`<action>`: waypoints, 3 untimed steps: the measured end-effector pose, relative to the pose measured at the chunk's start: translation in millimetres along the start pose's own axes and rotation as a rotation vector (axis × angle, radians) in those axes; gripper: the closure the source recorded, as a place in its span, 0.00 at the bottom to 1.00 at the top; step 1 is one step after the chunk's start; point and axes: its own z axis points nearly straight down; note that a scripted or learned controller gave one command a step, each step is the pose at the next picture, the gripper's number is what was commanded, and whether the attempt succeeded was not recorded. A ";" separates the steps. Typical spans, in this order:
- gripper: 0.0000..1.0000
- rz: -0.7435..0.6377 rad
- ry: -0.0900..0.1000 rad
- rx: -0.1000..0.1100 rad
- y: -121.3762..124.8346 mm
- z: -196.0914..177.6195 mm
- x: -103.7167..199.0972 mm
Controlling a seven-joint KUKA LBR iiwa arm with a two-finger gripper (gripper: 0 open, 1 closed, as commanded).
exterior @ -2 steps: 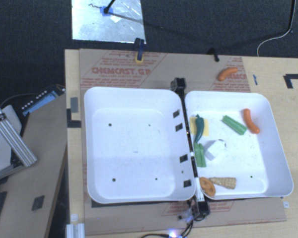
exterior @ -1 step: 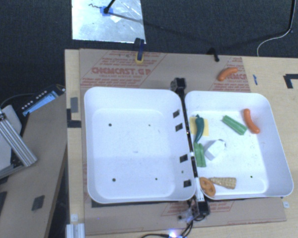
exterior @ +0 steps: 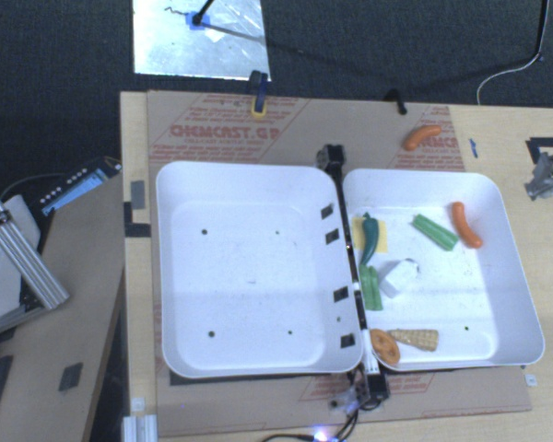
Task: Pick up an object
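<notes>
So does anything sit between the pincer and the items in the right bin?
Nothing visible. The pincer sits at the view's right edge, outside the right bin. The nearest item, an orange sausage, lies uncovered by that wall with bare bin floor around it.

The robot's body shows as a small piece at the right edge of the scene, cut off by the border. This is the gripper [exterior: 545, 183], a compact, irregular block of pale grey metal. It has lighter, almost white highlights on its upper faces and darker grey shadow in its recesses and along its near side. Its outline is angular and stepped, with short projections towards the left and the near side. Just beyond it, at the very edge, sits a smaller grey-green part of the same assembly. The piece is small and blurred, so screws, cables and markings cannot be made out.
</notes>
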 end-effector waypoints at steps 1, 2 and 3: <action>1.00 -0.005 -0.008 -0.020 50.8 -19.7 4.8; 1.00 0.001 -0.009 -0.021 32.4 -61.4 -26.6; 1.00 -0.006 -0.008 -0.020 109.1 -56.5 -23.5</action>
